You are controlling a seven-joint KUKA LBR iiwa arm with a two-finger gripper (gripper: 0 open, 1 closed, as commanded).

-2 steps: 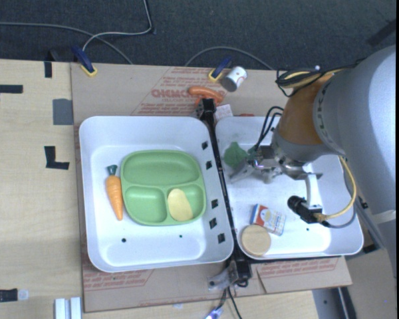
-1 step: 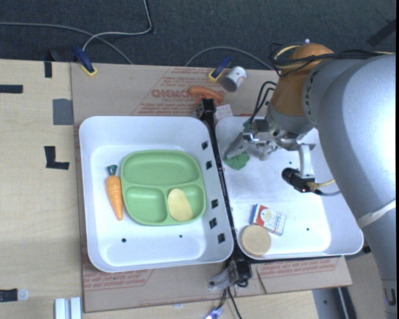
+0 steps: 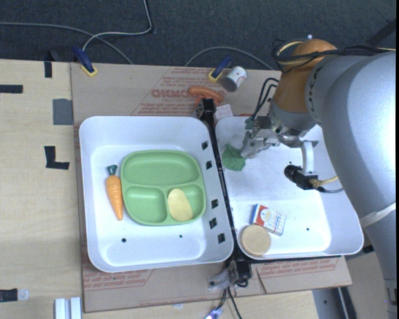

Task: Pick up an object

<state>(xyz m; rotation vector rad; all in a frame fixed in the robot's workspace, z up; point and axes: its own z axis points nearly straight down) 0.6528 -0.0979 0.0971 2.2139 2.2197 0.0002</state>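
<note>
Two white bins sit side by side on a wooden bench. The big grey arm (image 3: 359,125) comes in from the right, with an orange band (image 3: 294,92) near its wrist. Its gripper (image 3: 251,145) hangs low over the right bin (image 3: 319,224), close to the wall between the two bins. A small green thing (image 3: 233,159) lies on the floor of the right bin, just under and a bit to the left of the gripper's tip. The green thing looks like it touches the tip, but I cannot tell if it sits between the fingers or only beside them. I also cannot tell if the fingers are spread apart or pressed together, because they are too small and dark to see. Near the front of the same bin lie a little white box with red and blue on it (image 3: 268,218) and a round tan disc (image 3: 256,240), almost touching each other. In the left bin (image 3: 96,244) there is a green tray (image 3: 161,185) with a yellow lump (image 3: 180,205) in one of its small parts. A toy carrot (image 3: 114,195) lies just beside the tray on its left.
</note>
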